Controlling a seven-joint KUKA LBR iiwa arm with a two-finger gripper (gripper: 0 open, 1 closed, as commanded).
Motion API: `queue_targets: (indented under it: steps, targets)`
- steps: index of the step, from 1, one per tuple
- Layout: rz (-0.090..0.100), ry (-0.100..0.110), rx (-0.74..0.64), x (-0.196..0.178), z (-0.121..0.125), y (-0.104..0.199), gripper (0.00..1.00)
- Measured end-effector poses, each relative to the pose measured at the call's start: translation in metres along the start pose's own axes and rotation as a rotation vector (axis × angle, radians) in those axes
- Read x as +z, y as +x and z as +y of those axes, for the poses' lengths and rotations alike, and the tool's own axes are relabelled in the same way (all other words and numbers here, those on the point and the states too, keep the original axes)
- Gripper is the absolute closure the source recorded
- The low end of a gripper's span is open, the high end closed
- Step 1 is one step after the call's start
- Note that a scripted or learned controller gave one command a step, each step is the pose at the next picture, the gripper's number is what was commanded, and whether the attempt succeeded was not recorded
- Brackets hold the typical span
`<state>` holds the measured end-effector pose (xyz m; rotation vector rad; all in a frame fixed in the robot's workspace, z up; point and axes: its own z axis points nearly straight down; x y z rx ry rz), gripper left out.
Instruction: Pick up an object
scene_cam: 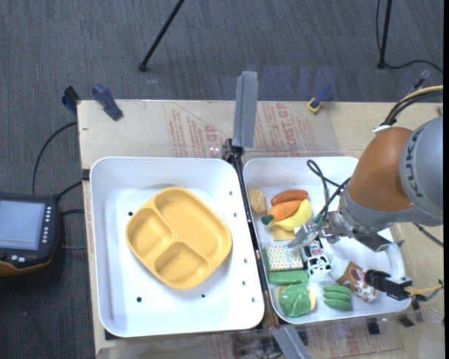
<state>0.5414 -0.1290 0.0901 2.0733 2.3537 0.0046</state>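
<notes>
Reaching in from the right, grey arm (404, 178) with orange band, bent down over the right bin (337, 164). Hand (308, 236) low in that bin's middle, just above the toy pile; finger spread blurred by cables and clutter, cannot tell, nothing seen clearly between the fingers.

All toys placed relative to the hand:
- orange carrot (289, 197) up and left, banana (295, 215) under it, touching.
- small tan block (257, 201) further left, near the bin's left wall.
- checkered white-green packet (283, 257) just down-left.
- green bar (287, 277) below that packet, touching it.
- green lettuce-like lump (295, 300) lower still, at the bin's front.
- black-and-white cow piece (319, 263) just below, very near the fingertips.
- green pea pods (337, 296) down-right.
- brown carton (357, 281) further right, lying tilted.

Left bin (108, 200) well apart to the left, holding a yellow divided plate (178, 236) set at a slant. Both bins on the cardboard-covered tabletop (157, 129). Grey upright post (245, 111) behind the seam between bins. Blue clamps (106, 101) at the tabletop's back edge. Pendant with screen (19, 230) far left, off the tabletop.
</notes>
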Motion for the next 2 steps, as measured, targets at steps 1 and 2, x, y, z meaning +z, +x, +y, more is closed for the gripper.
queue_targets:
  steps: [1,2]
  targets:
    - [0.004,0.0,0.009,-0.009,0.001,-0.002,1.0]
    - [0.003,0.003,-0.437,-0.166,0.029,0.086,1.0]
